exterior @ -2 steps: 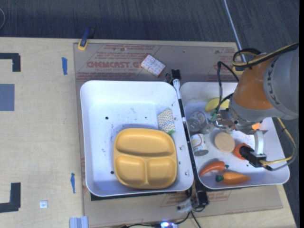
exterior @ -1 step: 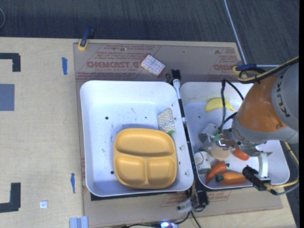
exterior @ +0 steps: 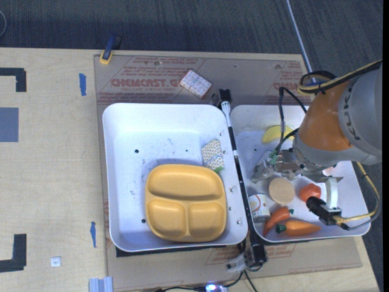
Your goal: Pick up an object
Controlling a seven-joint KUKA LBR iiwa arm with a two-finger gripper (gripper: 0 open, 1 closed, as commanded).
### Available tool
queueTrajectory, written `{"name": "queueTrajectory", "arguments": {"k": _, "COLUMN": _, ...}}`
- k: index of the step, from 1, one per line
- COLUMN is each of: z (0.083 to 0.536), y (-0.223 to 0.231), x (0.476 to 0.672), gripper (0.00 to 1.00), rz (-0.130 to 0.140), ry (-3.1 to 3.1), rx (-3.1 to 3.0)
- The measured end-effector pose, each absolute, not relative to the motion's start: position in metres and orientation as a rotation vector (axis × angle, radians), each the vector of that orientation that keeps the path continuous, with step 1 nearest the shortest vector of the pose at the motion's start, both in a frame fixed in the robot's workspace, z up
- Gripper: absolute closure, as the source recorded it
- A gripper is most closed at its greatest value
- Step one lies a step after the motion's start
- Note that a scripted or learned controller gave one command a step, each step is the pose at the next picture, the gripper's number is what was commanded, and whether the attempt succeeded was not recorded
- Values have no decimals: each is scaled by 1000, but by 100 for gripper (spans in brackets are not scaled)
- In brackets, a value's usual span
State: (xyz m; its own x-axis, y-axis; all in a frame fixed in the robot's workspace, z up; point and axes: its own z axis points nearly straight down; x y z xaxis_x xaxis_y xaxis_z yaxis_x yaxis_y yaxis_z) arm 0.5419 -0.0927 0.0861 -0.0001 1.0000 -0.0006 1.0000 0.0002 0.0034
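In the camera view, the pick looks begun but not finished: nothing can be seen lifted clear of the right bin, so the grasp and the lift both seem left to do. The arm enters from the right of the frame, its orange band bent over the right bin, and the wrist points down into the clutter at the bin's middle. The tool sits low among the objects there; I cannot tell whether it is apart or together, and no object shows between its parts.

Candidates for picking lie close by. A tan round disc rests just below the tool, a red piece to its right, and two carrots along the bin's lower edge. A yellow banana-like piece lies toward the bin's upper side.

The left bin holds a yellow divided tray and a small patterned packet.
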Motion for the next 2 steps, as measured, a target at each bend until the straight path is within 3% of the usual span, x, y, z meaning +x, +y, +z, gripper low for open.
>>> {"name": "queueTrajectory", "arguments": {"k": 1, "z": 86, "y": -94, "x": 601, "gripper": 0, "rz": 3, "ry": 2221, "rx": 2219}}
{"name": "queueTrajectory", "arguments": {"k": 2, "z": 86, "y": -104, "x": 542, "gripper": 0, "rz": 2, "ry": 2220, "rx": 2222}}
